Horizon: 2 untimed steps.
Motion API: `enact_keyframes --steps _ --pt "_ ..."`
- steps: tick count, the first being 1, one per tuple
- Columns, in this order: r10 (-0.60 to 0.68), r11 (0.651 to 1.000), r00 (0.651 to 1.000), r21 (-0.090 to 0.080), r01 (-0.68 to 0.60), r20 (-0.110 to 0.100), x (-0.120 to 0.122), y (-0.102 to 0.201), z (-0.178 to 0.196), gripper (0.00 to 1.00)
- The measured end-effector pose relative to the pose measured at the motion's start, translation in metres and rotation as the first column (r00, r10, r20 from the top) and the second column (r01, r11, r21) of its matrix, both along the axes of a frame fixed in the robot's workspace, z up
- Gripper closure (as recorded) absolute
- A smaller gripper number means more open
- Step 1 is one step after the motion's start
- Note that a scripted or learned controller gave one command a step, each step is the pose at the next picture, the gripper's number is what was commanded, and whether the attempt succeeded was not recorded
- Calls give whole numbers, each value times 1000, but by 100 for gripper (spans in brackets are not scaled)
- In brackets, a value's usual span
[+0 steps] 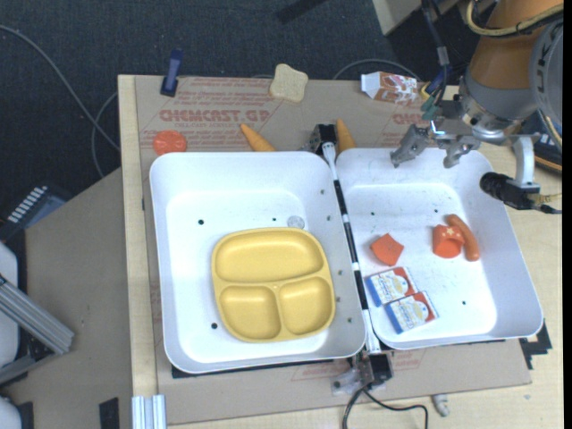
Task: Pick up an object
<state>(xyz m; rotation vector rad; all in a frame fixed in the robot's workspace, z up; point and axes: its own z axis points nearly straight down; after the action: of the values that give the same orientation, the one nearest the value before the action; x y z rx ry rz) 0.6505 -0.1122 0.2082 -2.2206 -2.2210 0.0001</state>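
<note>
Upper right of the frame, the gripper (433, 149) hangs over the right bin's (509, 304) back rim, fingers spread, seemingly holding nothing (the orange block (387, 248) lies mid-bin).

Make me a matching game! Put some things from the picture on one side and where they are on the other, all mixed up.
Things:
1. yellow divided plastic tray
2. two small milk cartons
3. slice of toy bread
4. two-finger gripper

Places:
A. on the brown board behind the bins
B. in the left bin
C. above the right bin's far edge
D. in the right bin, near its front

Pairs: 1-B, 2-D, 3-A, 4-C
</note>
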Motion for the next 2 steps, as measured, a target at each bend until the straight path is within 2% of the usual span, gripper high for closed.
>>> enact_keyframes --steps 1,2 --pt "-1 1000 1000 -1 1 0 -43 -52 -124 0" --pt "2 1000 1000 5 -2 -2 -99 -83 -124 0"
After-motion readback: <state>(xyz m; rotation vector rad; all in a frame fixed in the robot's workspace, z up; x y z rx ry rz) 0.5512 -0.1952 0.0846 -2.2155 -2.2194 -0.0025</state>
